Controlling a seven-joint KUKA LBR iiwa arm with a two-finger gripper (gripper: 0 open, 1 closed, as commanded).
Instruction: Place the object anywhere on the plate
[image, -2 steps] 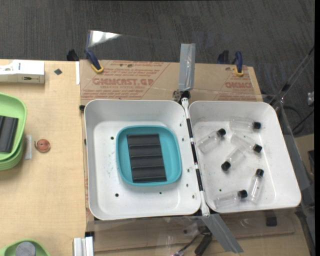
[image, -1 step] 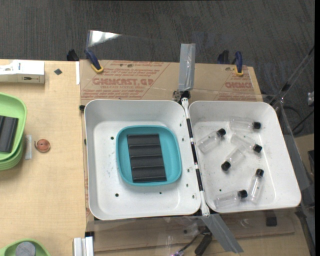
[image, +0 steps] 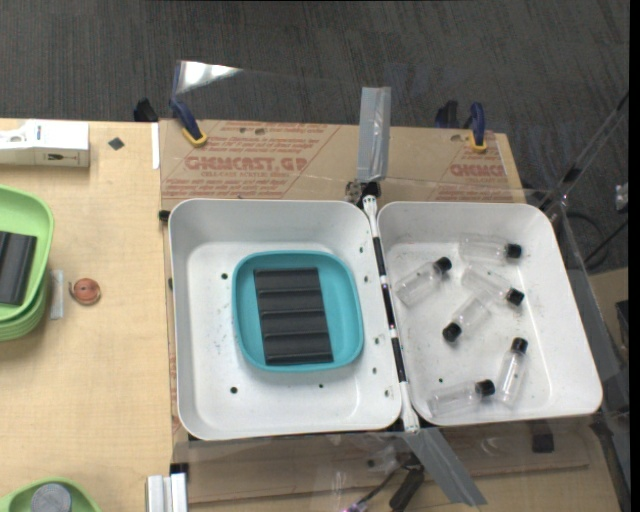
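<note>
A teal square plate (image: 246, 310) lies in the left white bin (image: 200, 390), with a black ribbed insert (image: 292, 316) on its middle. In the right white bin (image: 560, 390) lie several clear vials with black caps, among them one near the centre (image: 468, 318), one at the back right (image: 490, 249) and one at the front (image: 462, 397).
A brown cardboard sheet (image: 260, 160) held by clamps sits behind the bins. On the wooden bench to the left are a green tray (image: 30, 240), a small copper-coloured disc (image: 86, 291) and a white box (image: 45, 145).
</note>
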